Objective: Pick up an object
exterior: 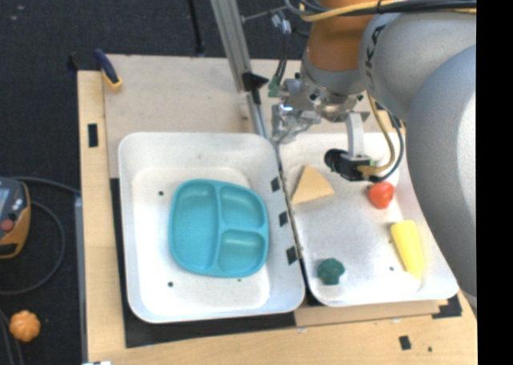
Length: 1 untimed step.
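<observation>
We take the tan wedge-shaped block [311,186] as target, in the right white bin [361,295] just beside the divider, below the metal two-finger gripper [290,123]. Probably light and stiff (slanted faces may slip), so grip its flat sides. Gripper state: cannot tell, too cluttered.

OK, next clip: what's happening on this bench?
A grey arm reaches in from the right, and its gripper hangs over the far edge where the two white bins meet, with nothing seen between its fingers. The right bin holds a tan wedge, a small red piece, a yellow corn-like piece and a green lump. A teal divided plate lies in the left bin. Nothing is picked up yet.
</observation>
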Motion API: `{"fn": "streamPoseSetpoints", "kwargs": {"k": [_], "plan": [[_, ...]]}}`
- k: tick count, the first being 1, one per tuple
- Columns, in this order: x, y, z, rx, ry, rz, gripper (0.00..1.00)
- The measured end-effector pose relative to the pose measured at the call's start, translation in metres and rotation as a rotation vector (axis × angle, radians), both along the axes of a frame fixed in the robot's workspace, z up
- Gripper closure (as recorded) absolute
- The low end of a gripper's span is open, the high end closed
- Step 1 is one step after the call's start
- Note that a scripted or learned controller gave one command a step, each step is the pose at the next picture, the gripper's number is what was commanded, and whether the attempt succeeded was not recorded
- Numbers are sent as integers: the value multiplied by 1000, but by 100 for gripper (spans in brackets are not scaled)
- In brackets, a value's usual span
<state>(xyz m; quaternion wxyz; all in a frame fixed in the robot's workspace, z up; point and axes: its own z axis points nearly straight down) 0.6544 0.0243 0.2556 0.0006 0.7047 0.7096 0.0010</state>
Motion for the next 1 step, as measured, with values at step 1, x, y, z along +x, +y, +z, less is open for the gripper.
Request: {"fn": "streamPoseSetpoints", "kwargs": {"k": [1], "plan": [[8,49,-8,0,1,0,100]]}}
